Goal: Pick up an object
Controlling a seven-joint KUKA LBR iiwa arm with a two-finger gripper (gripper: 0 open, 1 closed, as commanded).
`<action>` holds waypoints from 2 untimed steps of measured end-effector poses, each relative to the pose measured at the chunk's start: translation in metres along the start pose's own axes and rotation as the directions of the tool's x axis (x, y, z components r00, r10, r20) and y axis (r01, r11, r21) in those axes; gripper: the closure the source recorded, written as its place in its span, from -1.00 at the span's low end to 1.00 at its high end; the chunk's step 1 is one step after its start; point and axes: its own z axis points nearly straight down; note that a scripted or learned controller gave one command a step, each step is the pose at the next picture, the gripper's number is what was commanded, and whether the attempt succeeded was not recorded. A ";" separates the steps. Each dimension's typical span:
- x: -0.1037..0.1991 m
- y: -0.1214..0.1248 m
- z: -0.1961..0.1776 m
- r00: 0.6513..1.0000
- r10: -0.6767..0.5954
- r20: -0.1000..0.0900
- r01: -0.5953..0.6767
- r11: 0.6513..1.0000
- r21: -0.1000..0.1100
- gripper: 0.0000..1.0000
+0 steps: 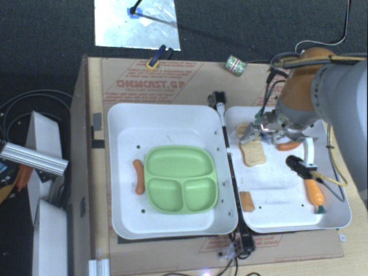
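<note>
The likeliest pick is the bread slice (pixel 253 153), lying flat on the floor of the right bin (pixel 339 211), in its 10 o'clock part and near the wall it shares with the left bin (pixel 115 154). The gripper (pixel 261 125) hangs just beside the slice, so the slice lies at about 6 o'clock from it, a touch toward 7. I judge that the coming move is a short shift that way and then a descent. The slice is close to square, its slightly longer side running roughly 12 to 6 with a small lean, so a flat thing like this probably has to be taken across its edges, not from above its face. Whether the gripper is spread or closed cannot be told from this slant, and nothing can be made out in its grasp. A smaller pale piece (pixel 244 130) sits at 9 o'clock from the gripper, very near it, and could be nudged. At 3 to 4 o'clock from the gripper lies an orange sausage (pixel 286 146), its length running 9 to 3. Farther out in this bin a carrot (pixel 314 192) lies toward 5 o'clock and a small tan block (pixel 247 200) at 6 o'clock by the shared wall. The left bin holds a green divided plate (pixel 181 179) with a second sausage (pixel 138 176) just beside it at 9 o'clock, well apart from the arm.
</note>
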 end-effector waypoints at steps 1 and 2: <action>0.015 0.014 0.002 1.000 0.007 0.004 -0.007 1.000 0.020 -1.00; 0.014 0.026 0.004 1.000 0.012 -0.004 -0.012 0.998 0.058 -1.00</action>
